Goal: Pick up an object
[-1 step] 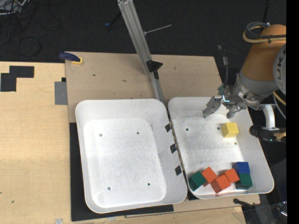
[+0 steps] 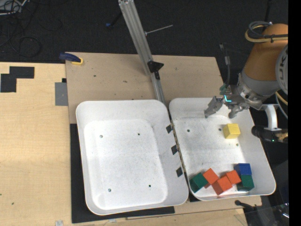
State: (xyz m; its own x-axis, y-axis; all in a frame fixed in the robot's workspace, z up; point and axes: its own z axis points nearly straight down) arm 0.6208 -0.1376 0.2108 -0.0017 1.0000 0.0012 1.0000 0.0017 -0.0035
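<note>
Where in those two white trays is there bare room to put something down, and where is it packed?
The left bin offers bare floor from wall to wall. In the right bin, the middle is free, between the yellow block and the cluster of green, orange and blue blocks packed along its near edge. The far corner is taken up by the hand hanging above it.

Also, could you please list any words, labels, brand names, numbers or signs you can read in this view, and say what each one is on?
None: no readable text shows anywhere in the camera view.
The blocks, such as the yellow block and the blue block, show plain faces.
The two white bins carry no print.
The black shapes on the bench are plain patches, not letters.
</note>
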